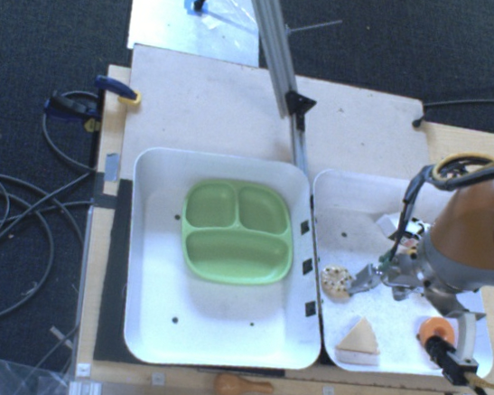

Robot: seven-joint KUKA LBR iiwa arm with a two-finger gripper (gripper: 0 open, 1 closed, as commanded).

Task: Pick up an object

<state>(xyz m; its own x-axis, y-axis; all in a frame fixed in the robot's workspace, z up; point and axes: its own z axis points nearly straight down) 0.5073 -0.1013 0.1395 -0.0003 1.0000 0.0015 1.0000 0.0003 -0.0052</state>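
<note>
Nearest us, we see a tan wooden spoon below the bins; the two-finger gripper hovers beside a speckled cookie, grip state unclear.

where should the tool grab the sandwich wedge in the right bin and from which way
Grip the wedge across its two slanted sides, just below the tip, coming straight down from above. It lies flat on the right bin floor with its point away from the near wall. That wall sits close behind its wide base, so a side approach looks cramped.

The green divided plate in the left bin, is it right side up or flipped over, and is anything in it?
Right side up and empty. The green divided plate lies flat in the left bin with its three hollows facing up, and all three show bare green.
</note>
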